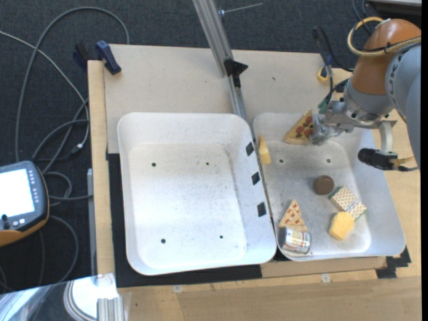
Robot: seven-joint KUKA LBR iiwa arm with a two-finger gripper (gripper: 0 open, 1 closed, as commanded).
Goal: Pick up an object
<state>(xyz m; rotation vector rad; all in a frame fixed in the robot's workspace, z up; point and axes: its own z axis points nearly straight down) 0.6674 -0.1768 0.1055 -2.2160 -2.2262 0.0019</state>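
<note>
**Pincer working at the pizza slice**

While the arm is reaching in from the right, the pincer (319,131) is touching a toy pizza slice (299,129) at the right bin's (381,199) far edge; whether it is clenching is impossible to tell; a brown puck (324,184) is lying nearby.

On the bench (167,72) two bins sit side by side. In the right bin (374,239), a pizza slice (300,129) lies at the far edge, just beside the end effector (319,134). A round disc (324,184) lies in the middle; a cracker (348,200), a cheese block (342,226), a second pizza slice (292,215) and a can (295,240) lie near the front.
</note>
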